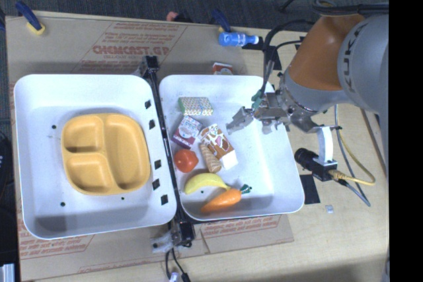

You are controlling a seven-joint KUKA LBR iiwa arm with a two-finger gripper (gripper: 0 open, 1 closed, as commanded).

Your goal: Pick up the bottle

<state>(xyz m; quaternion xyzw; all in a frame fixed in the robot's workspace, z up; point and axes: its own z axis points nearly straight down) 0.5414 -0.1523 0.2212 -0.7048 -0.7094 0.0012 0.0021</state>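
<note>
The approach step is judged under way: the two-finger gripper point(243, 118), its spread not discernible, hangs over the right white bin point(281, 172), while the small blue plastic bottle point(236, 39) lies beyond the far rim, so a reach farther is called for.

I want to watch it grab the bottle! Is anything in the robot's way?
Nothing visible blocks it. The small blue plastic bottle lies on the brown cardboard behind the right white bin, while the grey two-finger gripper hangs over that bin.

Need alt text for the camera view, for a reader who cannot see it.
A grey-and-orange arm reaches from the right, its gripper over the right bin, which holds small packages, a tomato, a banana and a carrot. The left bin holds a yellow divided tray.
</note>
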